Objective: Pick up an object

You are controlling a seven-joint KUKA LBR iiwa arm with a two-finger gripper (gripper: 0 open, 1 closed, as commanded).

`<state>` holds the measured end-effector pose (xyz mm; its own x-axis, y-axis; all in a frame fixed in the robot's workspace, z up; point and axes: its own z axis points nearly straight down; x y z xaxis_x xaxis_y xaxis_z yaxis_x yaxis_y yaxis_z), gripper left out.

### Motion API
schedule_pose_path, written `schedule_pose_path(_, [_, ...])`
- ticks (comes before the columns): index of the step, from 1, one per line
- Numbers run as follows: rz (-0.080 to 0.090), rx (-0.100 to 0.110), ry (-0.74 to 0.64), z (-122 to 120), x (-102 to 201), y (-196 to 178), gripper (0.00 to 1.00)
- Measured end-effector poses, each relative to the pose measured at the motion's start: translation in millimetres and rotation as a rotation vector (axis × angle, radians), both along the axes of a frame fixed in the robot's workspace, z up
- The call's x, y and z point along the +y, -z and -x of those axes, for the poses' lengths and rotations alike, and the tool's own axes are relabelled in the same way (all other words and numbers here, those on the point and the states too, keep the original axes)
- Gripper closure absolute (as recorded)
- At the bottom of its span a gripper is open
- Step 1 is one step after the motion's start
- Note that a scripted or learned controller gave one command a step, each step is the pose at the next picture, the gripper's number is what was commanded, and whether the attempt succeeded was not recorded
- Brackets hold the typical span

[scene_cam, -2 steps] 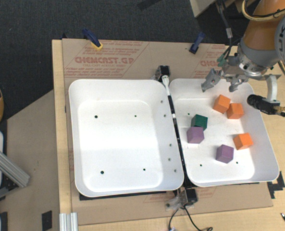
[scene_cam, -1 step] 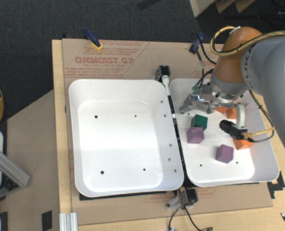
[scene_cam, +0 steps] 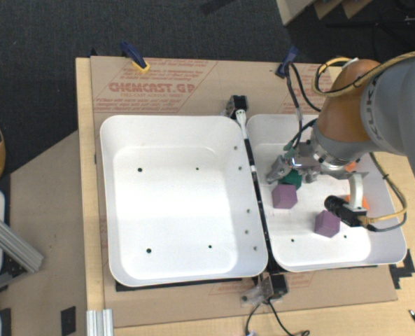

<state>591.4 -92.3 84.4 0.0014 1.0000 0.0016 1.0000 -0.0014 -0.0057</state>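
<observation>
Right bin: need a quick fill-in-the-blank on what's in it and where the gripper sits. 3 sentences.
1. The two blocks of the same colour in the right bin, one near its left side and one nearer its front, are ____.
2. The gripper sits right above a small ____ object.
3. The gripper sits over the ____ bin, not the left bin.

Missing words: purple; green; right
</observation>
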Motion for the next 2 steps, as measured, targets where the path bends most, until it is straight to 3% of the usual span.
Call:
schedule_pose_path(1, [0.001,-0.007,0.000,-2.6,-0.2,-11.1,1.00])
schedule_pose_path(2, [0.002,-0.022,-0.009,-80.2,45.1,-107.6,1.00])
